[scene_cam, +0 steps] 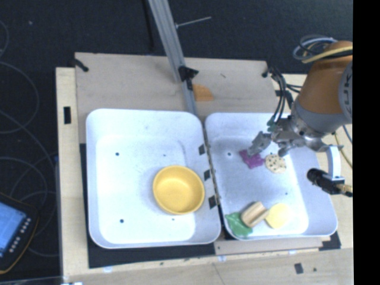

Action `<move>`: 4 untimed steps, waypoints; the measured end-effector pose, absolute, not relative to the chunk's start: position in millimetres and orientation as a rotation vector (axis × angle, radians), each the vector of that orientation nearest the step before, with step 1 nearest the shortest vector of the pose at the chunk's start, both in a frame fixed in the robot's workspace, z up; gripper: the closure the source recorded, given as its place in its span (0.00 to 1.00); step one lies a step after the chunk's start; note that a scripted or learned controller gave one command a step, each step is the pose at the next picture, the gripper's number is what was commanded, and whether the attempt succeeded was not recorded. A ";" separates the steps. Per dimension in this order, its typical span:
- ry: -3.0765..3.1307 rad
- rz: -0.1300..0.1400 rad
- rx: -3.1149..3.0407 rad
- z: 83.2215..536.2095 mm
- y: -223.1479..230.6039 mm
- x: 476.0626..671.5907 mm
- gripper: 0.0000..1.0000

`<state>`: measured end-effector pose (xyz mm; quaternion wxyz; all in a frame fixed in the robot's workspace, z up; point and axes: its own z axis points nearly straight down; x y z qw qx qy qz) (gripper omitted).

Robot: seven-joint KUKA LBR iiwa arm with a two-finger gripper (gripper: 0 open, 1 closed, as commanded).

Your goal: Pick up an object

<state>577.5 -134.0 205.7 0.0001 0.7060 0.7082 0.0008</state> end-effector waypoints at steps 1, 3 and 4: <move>2.224 0.003 2.219 205.6 -133.9 577.6 0.00; 2.218 -0.004 2.223 98.8 -141.0 576.9 0.00; 2.210 0.004 2.227 112.1 -141.4 578.6 1.00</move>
